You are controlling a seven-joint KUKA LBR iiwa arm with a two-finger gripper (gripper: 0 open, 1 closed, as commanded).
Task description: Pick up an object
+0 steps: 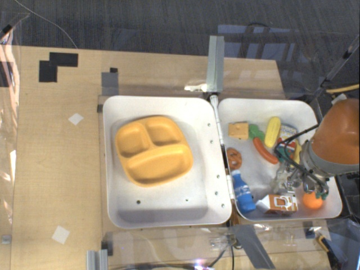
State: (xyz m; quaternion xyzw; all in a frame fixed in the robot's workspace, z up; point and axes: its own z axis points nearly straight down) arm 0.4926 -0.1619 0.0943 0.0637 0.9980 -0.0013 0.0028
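Over the right bin (315, 112), the claw (288, 180) hangs beside an orange (313, 201).

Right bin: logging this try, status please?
End effector low over right bin, grasp unclear. Orange ball, carton close beside it. Nothing visibly held.

Yellow divided plate (153, 150), blue bottle (243, 191), yellow corn (273, 130), orange ball (313, 201).

Left bin (112, 207) just has the divided plate (153, 149) in it. Right bin (306, 108) holds the toy food: corn (273, 130) at the back, bottle (243, 192) front-left, carton (281, 203) beside it.
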